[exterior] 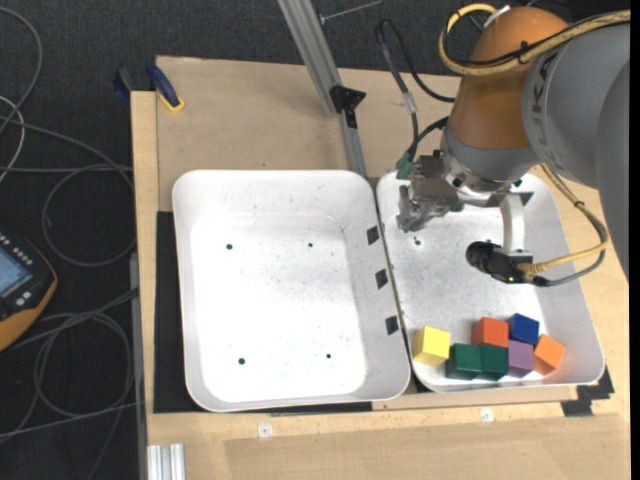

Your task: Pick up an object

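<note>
Gripper hovers over upper part of right bin, nothing between fingers; spread or pressed together, cannot tell, view too coarse. Blocks clustered at bin's near edge, about 5 o'clock from gripper, well apart. Yellow block nearest.

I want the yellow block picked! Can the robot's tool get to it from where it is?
Probably yes. The tool hangs over the far end of the right bin, and the yellow block sits at the near end, slightly apart from the other blocks, with bare floor between. The bin's wall close beside it could crowd the grasp.
</note>
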Robot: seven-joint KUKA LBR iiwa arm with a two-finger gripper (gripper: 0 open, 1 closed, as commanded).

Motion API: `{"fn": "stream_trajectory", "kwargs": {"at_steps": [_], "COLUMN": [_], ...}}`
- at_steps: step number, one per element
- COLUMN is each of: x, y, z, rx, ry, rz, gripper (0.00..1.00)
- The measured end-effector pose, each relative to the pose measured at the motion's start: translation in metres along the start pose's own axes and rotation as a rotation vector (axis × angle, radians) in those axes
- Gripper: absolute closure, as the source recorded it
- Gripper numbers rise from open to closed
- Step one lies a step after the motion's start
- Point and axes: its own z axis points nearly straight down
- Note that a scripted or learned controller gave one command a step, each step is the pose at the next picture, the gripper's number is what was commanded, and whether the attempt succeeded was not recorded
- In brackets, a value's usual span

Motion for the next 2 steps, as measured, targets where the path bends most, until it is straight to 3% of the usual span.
{"fn": "stream_trajectory", "kwargs": {"at_steps": [2], "x": [0.087], "y": [0.048], "z": [-0.015], "rx": [-0.001], "ry": [0.001], "rz": [0.001], "gripper": [1.0]}}
